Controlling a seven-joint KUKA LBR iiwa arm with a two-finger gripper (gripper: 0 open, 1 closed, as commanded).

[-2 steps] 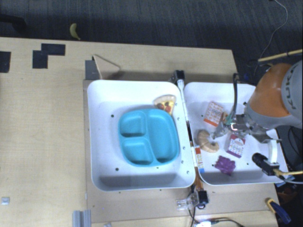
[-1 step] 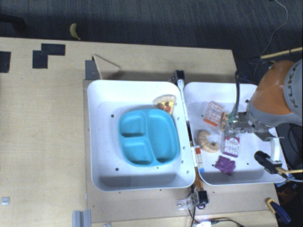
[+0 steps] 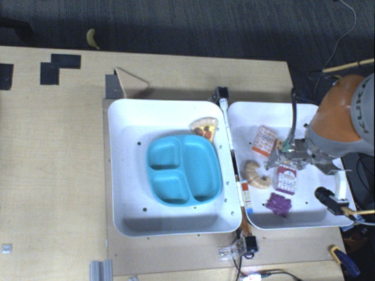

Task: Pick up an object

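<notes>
We see left bin [image 3: 120, 174] holding one blue tray [image 3: 183, 168], one pizza slice [image 3: 204, 127], right bin [image 3: 304, 218] four small items, jaws' state we cannot tell.

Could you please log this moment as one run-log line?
arm: over right bin | tool: above packet | held: nothing visible | tray: left bin

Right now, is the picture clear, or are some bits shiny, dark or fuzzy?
In the camera view, light is even and soft; the blue tray looks clear, the left bin has a grey shadow along its near wall, the small packets in the right bin are too fuzzy to read, and the gripper blurs into the arm, so its fingers are hard to make out.
</notes>
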